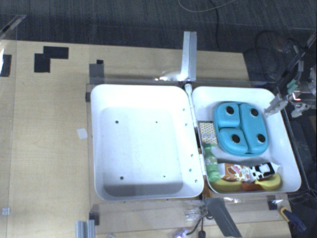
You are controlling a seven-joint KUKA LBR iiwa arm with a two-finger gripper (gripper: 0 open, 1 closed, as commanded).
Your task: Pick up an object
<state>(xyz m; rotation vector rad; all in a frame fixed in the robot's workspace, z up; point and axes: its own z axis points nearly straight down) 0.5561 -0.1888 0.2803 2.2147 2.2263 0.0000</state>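
The right bin [292,148] holds a teal moulded block [241,128] with four rounded lobes, lying flat in its middle. Along the bin's near wall lie a green bottle [211,163], a colourful snack packet [242,172] and a yellow banana [262,184]. A small patterned pad [206,131] sits by the bin's left wall. My gripper [275,106] hangs at the right bin's far right rim, just right of the teal block and apart from it. Nothing shows in its grasp.
The left bin [141,143] stands beside the right one, with a metal divider post [189,58] at the back between them. Cables and arm hardware [299,83] crowd the right edge. Black markers [49,57] lie on the bench at far left.
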